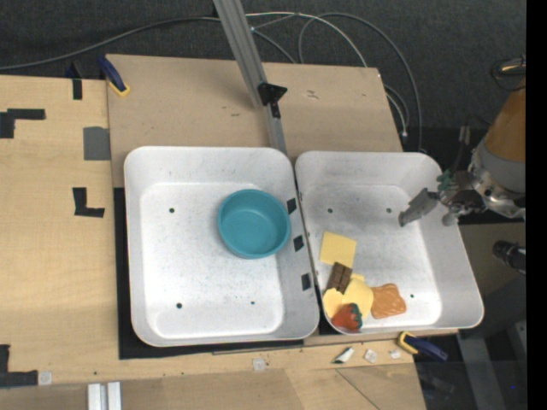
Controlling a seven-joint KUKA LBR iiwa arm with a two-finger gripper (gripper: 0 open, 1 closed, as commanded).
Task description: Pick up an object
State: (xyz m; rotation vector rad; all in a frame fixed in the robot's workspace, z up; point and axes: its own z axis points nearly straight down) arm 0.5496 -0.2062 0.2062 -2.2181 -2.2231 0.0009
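Evidently caught at the approach step, with nothing picked up yet. Found the grey two-finger gripper [430, 211] over the right side of the right shallow white bin [376, 182], spread open and pinching nothing. Spotted small objects clustered at the near left of that bin: yellow square block [338, 248], brown bar [340, 276], yellow round piece [359, 297], red lump [346, 316], orange piece [387, 301]. Placed all 5 well apart from the gripper, left of it and nearer. Noted 1 teal round bowl [252, 222] in the left shallow white bin [171, 272]. Judged the next move to call for travel left over 1 piece, likely the least crowded yellow square block, then descent and closing.
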